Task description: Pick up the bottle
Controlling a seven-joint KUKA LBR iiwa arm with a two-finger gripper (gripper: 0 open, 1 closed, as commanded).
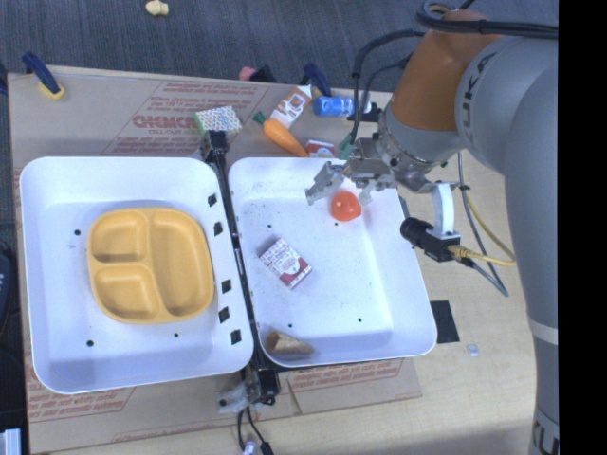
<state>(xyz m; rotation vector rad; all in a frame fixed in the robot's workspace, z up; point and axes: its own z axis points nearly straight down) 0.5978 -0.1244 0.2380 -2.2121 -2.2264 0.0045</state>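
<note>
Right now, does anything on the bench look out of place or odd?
Yes. Several things lie outside the white bins: an orange carrot-shaped toy, a small white and orange bottle and a blue object rest on the cardboard behind the right bin.

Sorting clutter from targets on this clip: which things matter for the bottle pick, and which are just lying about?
Job:
- bottle, behind the bins on the cardboard
- gripper, over the right bin

Lying about:
- red ball
- small packet
- yellow divided plate
- carrot
- blue can

Even, fairly bright light, soft shadows, slight overall blur, no strong glare.
</note>
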